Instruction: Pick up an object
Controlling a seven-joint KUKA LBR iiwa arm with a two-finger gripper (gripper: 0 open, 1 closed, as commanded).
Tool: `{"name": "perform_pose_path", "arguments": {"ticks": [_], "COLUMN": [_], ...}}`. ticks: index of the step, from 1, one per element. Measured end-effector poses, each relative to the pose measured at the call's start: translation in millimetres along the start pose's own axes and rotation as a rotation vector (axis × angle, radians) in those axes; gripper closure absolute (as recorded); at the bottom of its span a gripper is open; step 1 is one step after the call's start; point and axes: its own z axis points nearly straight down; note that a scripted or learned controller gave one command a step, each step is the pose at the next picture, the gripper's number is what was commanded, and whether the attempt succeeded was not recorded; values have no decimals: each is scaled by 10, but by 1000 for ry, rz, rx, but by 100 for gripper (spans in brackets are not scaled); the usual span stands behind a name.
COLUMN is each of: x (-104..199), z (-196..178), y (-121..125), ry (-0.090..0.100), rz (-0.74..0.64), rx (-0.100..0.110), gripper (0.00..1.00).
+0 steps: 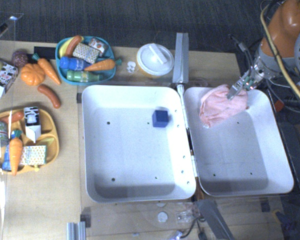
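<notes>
At far right, the gripper (238,90) touches a pink cloth (221,107); I cannot tell its state. Limp fabric could slip free when lifted.

One fixed camera, mounted above the table (65,204), looking down at a slant. Both white bins sit near centre frame: left bin (135,179) and right bin (250,179), side by side, whole outlines visible. Far edge of the table runs across the upper part of the frame, dark floor (130,9) beyond it. Arm (285,24) enters from the upper right corner. Medium distance: wide enough to take in a yellow tray (52,134) at left and a blue bowl (110,74) behind the left bin.
</notes>
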Motion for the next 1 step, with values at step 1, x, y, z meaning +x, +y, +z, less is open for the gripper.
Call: {"name": "perform_pose_path", "arguments": {"ticks": [1], "x": [853], "z": [65], "y": [224], "ry": [4], "rz": [-291], "rx": [2], "gripper": [100]}}
